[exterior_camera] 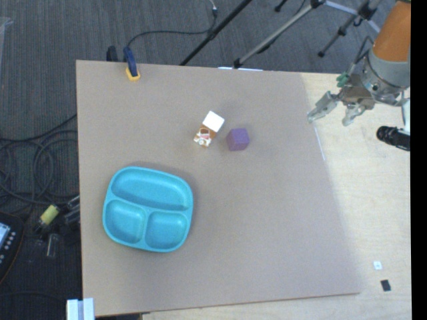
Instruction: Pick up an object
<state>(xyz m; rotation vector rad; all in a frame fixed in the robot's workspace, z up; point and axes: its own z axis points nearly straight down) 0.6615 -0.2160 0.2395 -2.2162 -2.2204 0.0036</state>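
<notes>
Open, empty gripper (335,112) above the board's (267,232) right edge, near its far corner. Mid-board: purple cube (237,139) beside a small white block (209,129), possibly two pieces. Blue divided plate (148,209) toward the near left corner.

robotics lab, tripod legs (313,5), floor cables (33,159)

A divided tray (148,208) lies on the board (267,232) toward its 7 o'clock corner. Near the board's middle, a cube (237,139) sits just at 3 o'clock of a small block (213,121) and a small figure (203,137), which touch. The gripper (335,113) hangs at the board's 2 o'clock edge, well apart from them.
</notes>
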